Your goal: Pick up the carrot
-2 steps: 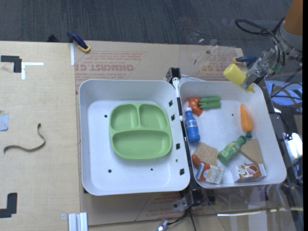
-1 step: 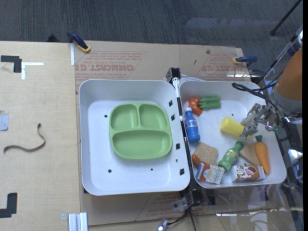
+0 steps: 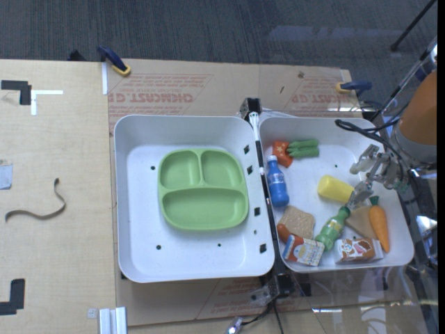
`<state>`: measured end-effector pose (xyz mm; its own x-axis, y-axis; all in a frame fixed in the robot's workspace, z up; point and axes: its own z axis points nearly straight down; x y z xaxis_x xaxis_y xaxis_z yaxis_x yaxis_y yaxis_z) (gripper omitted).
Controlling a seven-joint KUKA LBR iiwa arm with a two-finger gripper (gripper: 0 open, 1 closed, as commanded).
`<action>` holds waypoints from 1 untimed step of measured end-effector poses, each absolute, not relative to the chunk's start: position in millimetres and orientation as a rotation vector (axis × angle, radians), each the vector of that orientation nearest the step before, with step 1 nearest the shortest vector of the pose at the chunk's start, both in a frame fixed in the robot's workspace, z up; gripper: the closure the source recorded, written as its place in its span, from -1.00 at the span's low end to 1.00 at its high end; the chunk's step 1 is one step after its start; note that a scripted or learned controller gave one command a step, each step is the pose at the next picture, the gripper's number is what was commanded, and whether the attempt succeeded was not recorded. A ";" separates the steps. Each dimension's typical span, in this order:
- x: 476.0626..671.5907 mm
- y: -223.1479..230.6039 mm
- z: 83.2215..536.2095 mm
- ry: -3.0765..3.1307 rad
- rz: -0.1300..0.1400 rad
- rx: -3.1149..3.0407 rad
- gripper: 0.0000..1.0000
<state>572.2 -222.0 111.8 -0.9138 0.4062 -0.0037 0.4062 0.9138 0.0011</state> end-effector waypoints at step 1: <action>545.5 -221.6 99.3 3.132 0.000 0.193 -1.00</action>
